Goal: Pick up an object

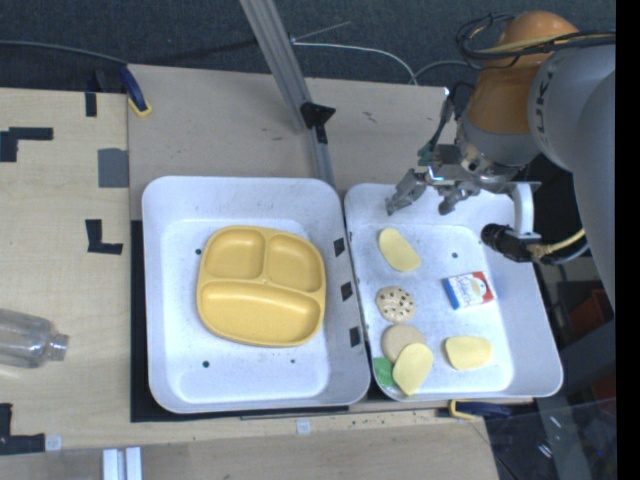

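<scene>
Robot arm hovers over the right bin (530, 368), choosing.
Gripper (425, 196), jaws spread and empty, should descend squarely over the nearby yellow piece (398, 250).

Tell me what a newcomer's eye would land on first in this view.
The yellow divided plate fills the middle of the left bin. The right bin holds small food pieces, among them a cookie and a small red and white carton. The grey arm's gripper hangs over that bin's far edge, jaws spread, holding nothing.
</scene>
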Controlling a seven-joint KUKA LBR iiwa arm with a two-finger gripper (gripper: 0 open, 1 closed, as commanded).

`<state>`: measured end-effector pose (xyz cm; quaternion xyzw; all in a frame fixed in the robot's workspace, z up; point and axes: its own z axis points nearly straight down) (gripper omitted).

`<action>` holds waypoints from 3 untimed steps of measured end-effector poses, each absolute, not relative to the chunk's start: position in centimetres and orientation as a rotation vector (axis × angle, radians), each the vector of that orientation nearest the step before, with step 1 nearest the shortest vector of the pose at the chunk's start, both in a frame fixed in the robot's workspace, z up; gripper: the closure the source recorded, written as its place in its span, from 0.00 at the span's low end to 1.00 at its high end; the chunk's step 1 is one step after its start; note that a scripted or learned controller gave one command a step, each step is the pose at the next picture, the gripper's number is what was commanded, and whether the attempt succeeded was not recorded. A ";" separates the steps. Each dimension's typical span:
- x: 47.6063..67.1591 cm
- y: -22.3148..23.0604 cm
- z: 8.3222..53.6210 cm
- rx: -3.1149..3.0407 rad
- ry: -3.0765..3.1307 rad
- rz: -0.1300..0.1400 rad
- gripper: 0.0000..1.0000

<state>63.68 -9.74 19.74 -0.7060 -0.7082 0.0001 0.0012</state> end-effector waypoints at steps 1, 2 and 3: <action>65.2 -5.3 22.0 -2.214 -2.229 -0.004 0.00; 65.1 -5.5 22.8 -2.214 -2.225 0.000 1.00; 62.2 -0.2 18.5 -2.212 -2.223 0.007 1.00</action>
